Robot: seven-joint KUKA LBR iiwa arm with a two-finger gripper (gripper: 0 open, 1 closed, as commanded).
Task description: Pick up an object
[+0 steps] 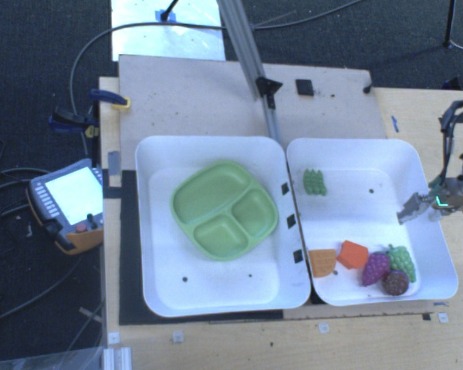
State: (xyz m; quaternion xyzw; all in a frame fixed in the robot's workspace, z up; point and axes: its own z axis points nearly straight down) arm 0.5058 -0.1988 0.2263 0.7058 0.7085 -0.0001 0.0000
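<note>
The right bin (347, 154) holds a small green studded piece (315, 181) near its back left. Along its front lie an orange flat piece (322, 262), a red-orange block (353, 254), a purple grape bunch (376, 268), a green grape bunch (403, 261) and a dark red round fruit (395, 283). My gripper (413, 206) reaches in from the right edge, over the bin's right rim, above and to the right of the grapes. Nothing shows between its fingers.
The left bin (158, 206) holds a green divided plate (224, 210). A metal pole (245, 41) slants down to the bins' back seam. A teach pendant (69, 204) lies on the floor to the left, with cables around it.
</note>
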